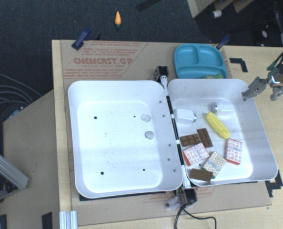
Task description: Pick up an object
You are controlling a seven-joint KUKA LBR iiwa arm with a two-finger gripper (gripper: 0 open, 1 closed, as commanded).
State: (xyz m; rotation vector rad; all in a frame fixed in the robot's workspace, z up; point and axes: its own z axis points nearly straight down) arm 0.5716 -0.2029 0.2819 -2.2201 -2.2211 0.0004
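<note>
The hand (267, 86) hangs at the far right edge of the right bin (256, 171), metal parts spread wide — released, with nothing between its fingers. Everything worth picking lies in that bin, well apart from it: a yellow toy corn cob (217, 125), a pale white block (185, 115), two chocolate bars (197, 138) and three patterned little cartons (213, 155), with a dark brown slab (200, 175) at the near rim.

The risk, I'd judge, is the crowding — the cartons and chocolate lie touching or just beside one another, so a descent there could wedge a finger onto a neighbour or shove the pile against the bin's sloped wall. The corn is rounded and looks like slick plastic; it may roll away from closing fingers. The flat chocolate pieces sit low on the glossy white floor, offering little edge. The left bin (84, 142) holds two small pale discs (147, 126), also thin.
</note>
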